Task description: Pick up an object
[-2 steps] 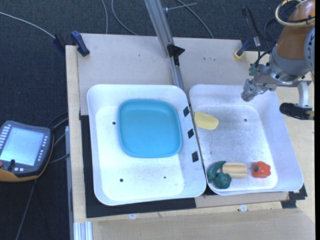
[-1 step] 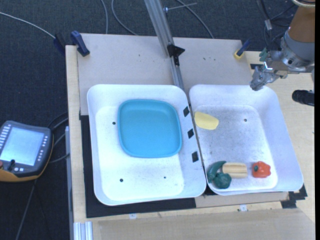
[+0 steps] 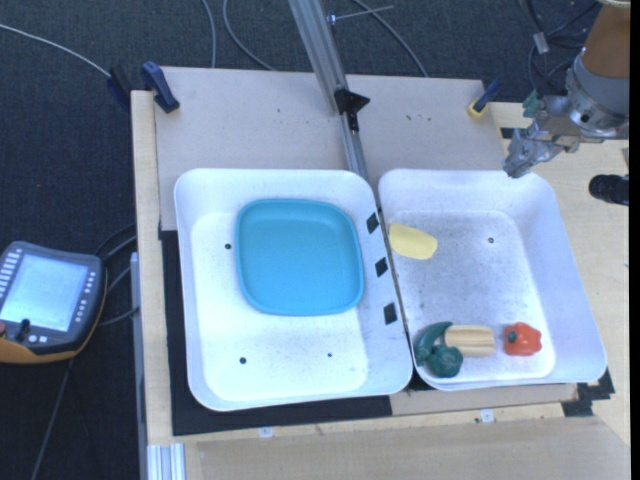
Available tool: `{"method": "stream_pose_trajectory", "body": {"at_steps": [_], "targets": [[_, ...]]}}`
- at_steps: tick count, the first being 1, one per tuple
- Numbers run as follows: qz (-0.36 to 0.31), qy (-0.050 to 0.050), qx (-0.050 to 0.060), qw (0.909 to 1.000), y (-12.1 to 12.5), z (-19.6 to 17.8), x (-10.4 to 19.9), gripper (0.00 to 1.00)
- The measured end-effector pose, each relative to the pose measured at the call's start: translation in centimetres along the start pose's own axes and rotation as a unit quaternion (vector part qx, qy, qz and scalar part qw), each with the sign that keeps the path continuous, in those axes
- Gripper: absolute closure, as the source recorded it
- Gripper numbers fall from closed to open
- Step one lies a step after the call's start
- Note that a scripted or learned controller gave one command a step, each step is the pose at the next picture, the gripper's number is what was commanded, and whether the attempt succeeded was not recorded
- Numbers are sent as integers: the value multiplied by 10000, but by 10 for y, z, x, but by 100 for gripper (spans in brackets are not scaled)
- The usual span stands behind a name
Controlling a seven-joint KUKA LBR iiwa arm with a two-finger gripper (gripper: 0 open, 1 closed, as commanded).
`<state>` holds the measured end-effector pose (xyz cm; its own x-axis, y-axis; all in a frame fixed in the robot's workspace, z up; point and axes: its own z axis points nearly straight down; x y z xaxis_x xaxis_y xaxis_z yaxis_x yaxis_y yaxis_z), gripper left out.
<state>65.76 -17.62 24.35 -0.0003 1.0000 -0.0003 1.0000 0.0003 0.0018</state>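
The right bin (image 3: 560, 248) holds a yellow lemon-like piece (image 3: 412, 241) near its left wall. Along its front edge lie a dark green vegetable (image 3: 438, 351), a tan cylinder (image 3: 470, 340) and a red pepper (image 3: 521, 339). My gripper (image 3: 520, 160) hangs above the bin's back right corner, far from all of these. Nothing shows between its fingers.
A turquoise square plate (image 3: 299, 256) rests in the left bin (image 3: 205, 268). A slanted metal post (image 3: 318, 38) rises from behind the bins. Blue and yellow clamps (image 3: 160, 86) grip the board's back corners. A teach pendant (image 3: 45, 298) lies on the floor at left.
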Motion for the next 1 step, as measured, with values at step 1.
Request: {"method": "stream_pose_trajectory", "body": {"at_steps": [1], "targets": [[-19,6,4,10000,-17,-3,55,100]]}}
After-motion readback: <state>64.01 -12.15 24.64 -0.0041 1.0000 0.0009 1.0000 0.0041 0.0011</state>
